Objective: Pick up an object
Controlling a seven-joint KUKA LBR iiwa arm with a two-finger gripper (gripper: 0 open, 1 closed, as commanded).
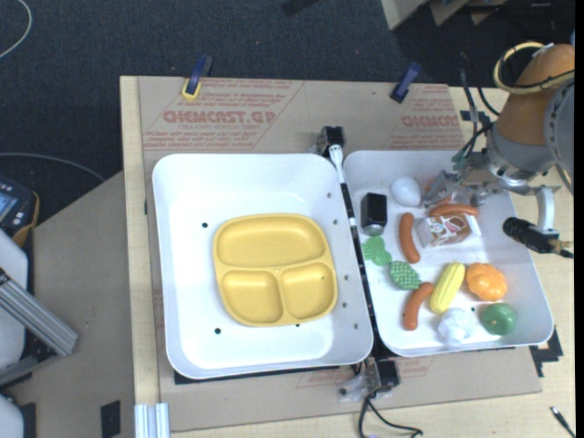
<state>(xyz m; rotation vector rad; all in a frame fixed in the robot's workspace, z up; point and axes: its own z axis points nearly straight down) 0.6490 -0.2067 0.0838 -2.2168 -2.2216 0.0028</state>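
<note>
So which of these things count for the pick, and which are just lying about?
For the pick, in the right bin:
white egg, black block, packet, two sausages, corn, orange, green fruit; pincer.

Lying about:
yellow tray, left bin, clamps.

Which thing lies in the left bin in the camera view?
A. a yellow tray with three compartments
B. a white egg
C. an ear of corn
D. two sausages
A: the yellow tray lies in the middle of the left bin, while the corn, the sausages and the egg all lie in the right bin.
</note>
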